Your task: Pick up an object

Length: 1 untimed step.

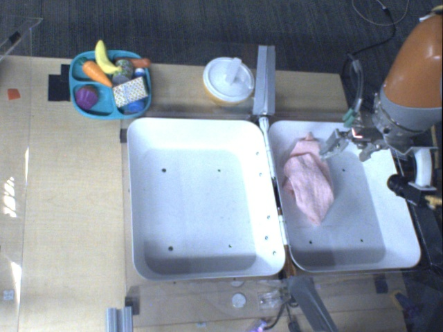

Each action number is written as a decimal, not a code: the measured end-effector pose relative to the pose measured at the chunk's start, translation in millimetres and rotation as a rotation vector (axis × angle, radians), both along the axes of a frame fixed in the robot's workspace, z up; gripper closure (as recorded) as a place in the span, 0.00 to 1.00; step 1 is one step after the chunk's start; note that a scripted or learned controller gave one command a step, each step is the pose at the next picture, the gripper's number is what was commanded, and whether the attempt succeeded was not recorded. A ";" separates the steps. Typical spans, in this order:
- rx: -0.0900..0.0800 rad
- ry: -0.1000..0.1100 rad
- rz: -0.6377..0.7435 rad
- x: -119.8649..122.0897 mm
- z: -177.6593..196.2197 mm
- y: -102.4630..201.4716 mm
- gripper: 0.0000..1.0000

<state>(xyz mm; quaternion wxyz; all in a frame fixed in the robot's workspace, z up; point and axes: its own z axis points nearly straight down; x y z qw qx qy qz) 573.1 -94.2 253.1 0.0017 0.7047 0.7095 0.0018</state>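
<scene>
A crumpled pink cloth (309, 180) lies flat in the left half of the right white bin (387, 247). My gripper (347, 149) hangs over the back of that bin, just right of the cloth's top corner. Its fingers are spread open with nothing between them. The left fingertip (328, 149) comes close to the cloth's upper right edge; I cannot tell whether it touches. The arm's orange band (417, 54) sits above the wrist at the right edge.
The left white bin (201, 254) adjoins the right one, with a metal divider post (264, 81) behind their joint. A blue tray of toy food (109, 83) and a white lidded bowl (228, 79) stand on the bench behind the bins.
</scene>
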 end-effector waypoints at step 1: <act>0.000 -0.002 -0.091 23.1 -14.9 -4.9 0.00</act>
